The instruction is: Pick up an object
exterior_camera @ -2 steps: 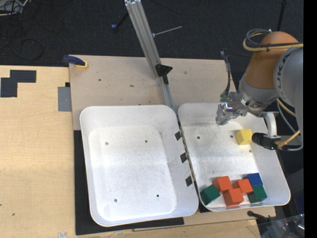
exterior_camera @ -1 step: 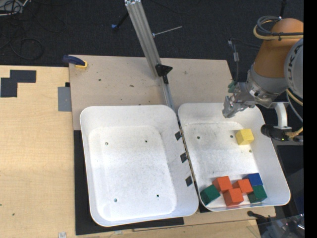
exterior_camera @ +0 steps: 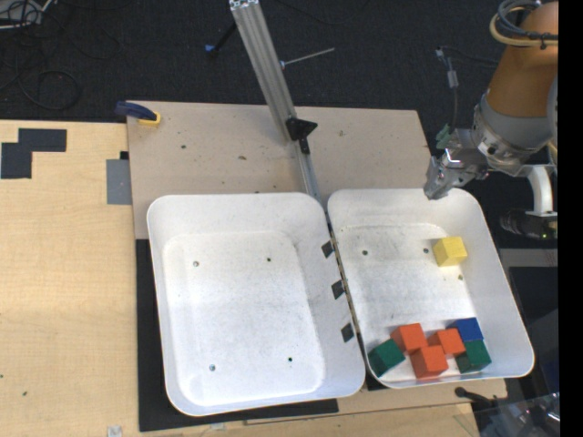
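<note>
My gripper (exterior_camera: 438, 182) hangs over the far rim of the right bin (exterior_camera: 401, 209), near its back right corner, with nothing seen between its fingers. A yellow block (exterior_camera: 450, 250) lies on the bin floor just in front of the gripper, apart from it. In the bin's near right corner sits a tight cluster: two orange blocks (exterior_camera: 411, 337) (exterior_camera: 449, 340), a third orange block (exterior_camera: 429, 361), a blue block (exterior_camera: 468, 329) and two green blocks (exterior_camera: 386, 356) (exterior_camera: 474, 359).
The left bin (exterior_camera: 182, 217) stands beside the right one, with black clips (exterior_camera: 335, 289) along the shared edge. A slanted aluminium rail (exterior_camera: 270, 71) rises behind the bins. A small blue and yellow object (exterior_camera: 138, 112) lies at the board's far left corner.
</note>
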`<move>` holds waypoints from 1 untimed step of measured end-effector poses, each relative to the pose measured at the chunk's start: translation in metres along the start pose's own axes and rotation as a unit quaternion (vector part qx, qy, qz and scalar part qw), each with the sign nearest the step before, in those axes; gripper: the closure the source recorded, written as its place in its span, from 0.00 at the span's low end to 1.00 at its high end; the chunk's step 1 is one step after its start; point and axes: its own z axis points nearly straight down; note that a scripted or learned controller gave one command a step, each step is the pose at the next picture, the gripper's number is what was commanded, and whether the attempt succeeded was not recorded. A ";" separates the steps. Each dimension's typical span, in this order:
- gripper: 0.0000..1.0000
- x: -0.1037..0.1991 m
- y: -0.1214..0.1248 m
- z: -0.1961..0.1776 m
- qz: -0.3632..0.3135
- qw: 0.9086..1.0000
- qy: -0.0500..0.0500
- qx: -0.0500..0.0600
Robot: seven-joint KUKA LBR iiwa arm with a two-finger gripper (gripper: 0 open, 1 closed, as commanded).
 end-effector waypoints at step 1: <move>1.00 0.047 -0.015 -0.003 0.000 1.000 0.002 0.004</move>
